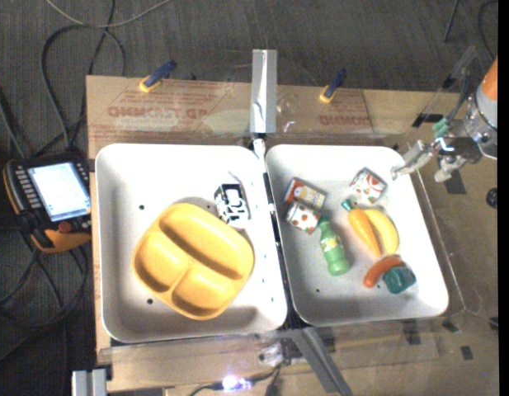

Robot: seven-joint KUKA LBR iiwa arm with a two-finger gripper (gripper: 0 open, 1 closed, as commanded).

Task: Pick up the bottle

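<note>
In the left bin you see a yellow divided plate and a black-and-white item beside it. The right bin contains two small cans, a cup, a banana, a carrot and a teal object.

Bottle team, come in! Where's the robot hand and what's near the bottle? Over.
Gripper over right bin's upper right rim. Green bottle lying mid-bin, ungrasped. Banana right beside it, small can at its cap.

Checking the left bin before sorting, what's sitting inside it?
Left bin holds a yellow divided plate and a black-and-white item. Whatever lies beneath the plate is covered.
</note>
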